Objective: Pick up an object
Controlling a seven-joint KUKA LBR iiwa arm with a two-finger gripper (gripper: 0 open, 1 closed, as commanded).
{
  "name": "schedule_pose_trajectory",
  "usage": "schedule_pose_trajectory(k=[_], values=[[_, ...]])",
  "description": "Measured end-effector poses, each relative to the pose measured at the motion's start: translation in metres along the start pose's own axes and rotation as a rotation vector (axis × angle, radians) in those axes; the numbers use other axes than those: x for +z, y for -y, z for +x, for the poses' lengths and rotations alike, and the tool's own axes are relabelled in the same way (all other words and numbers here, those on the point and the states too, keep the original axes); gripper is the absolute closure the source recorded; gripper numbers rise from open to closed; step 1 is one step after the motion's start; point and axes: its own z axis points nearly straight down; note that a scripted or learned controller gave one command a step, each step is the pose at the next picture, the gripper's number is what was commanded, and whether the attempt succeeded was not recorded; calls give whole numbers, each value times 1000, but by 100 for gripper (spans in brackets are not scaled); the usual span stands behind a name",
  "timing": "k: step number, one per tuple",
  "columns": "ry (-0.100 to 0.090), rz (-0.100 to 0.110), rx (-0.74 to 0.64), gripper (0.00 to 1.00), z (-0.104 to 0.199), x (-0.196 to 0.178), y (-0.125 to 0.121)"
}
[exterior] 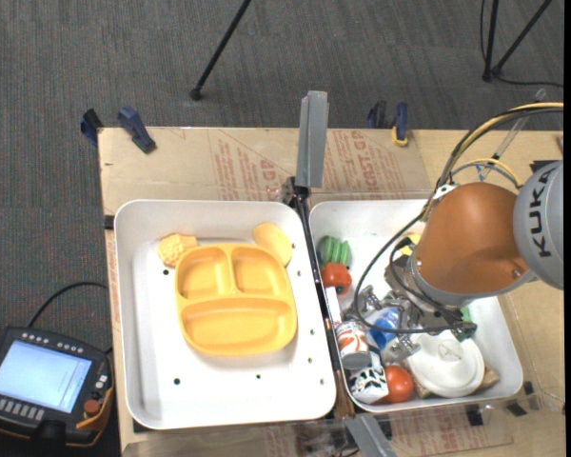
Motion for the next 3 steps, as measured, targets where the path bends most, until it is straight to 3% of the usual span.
schedule_pose_trajectory(k=[1,2,3], values=[[-4,-1,25,0,2,1,-4],[-1,5,-65,0,9,-1,-9],[-20,-8,27,0,23,4,-13]])
